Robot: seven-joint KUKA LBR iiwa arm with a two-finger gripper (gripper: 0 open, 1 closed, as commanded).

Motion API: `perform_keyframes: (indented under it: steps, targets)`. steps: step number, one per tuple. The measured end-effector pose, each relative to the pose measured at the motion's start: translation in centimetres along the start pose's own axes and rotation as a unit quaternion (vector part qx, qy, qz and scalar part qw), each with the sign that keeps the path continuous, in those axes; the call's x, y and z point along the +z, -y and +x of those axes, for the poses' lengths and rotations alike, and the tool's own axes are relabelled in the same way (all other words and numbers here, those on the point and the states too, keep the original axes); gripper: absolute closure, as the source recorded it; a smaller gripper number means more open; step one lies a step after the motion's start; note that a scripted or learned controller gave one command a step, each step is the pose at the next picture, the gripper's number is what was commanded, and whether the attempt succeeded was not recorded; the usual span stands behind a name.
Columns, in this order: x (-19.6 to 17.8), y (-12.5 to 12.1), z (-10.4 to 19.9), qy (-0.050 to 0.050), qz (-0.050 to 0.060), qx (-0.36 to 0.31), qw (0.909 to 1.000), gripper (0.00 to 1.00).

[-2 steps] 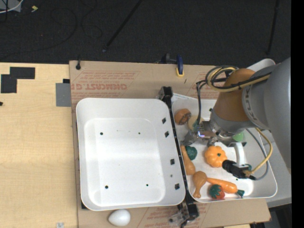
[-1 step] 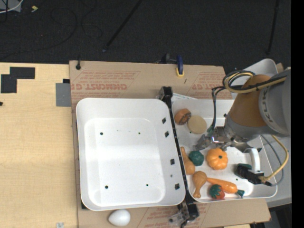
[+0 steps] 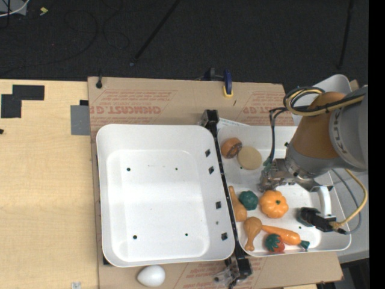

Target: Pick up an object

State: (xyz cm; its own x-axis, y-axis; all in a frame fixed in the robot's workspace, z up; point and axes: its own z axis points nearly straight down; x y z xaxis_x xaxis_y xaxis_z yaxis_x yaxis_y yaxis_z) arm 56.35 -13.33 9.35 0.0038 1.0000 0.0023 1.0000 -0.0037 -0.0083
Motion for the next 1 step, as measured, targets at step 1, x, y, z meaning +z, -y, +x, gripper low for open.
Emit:
perform_keyframes:
  steps: [1]
  targets:
    - [0.05, 0.02, 0.0, 0.0, 0.0, 0.001, 1.0, 0.0]
